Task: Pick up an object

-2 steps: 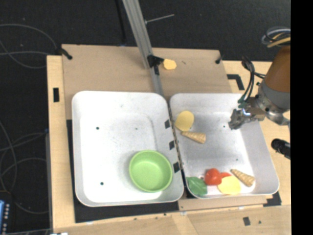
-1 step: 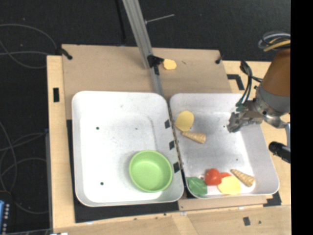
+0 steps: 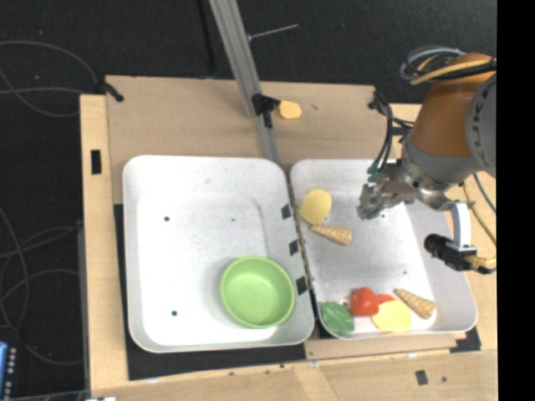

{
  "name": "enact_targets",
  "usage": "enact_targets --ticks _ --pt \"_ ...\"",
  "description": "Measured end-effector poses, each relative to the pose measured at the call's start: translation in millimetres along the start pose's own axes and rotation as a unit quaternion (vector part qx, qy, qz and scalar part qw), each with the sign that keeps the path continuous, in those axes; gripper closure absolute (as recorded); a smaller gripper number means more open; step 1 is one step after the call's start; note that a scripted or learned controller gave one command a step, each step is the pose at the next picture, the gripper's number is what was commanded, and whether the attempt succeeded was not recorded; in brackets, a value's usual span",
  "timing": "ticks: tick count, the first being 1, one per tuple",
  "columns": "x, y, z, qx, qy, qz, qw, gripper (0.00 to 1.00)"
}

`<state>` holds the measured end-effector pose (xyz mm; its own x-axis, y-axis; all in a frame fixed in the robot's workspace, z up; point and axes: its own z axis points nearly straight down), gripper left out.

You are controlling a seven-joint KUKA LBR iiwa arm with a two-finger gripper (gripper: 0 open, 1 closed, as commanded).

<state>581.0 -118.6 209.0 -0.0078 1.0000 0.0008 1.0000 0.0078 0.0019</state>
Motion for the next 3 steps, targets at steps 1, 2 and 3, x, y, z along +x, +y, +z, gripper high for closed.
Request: enact_targets --ticks 1,2,3 --pt "48.6 1.6 -15.4 -0.001 0.0 0.0 1.0 1.0" --pt "109.9 -0.6 -16.6 0.001 0.001 -0.001 1.0 1.0" --pt "165.0 13.9 -16.8 0.0 0.001 0.0 1.0 1.0"
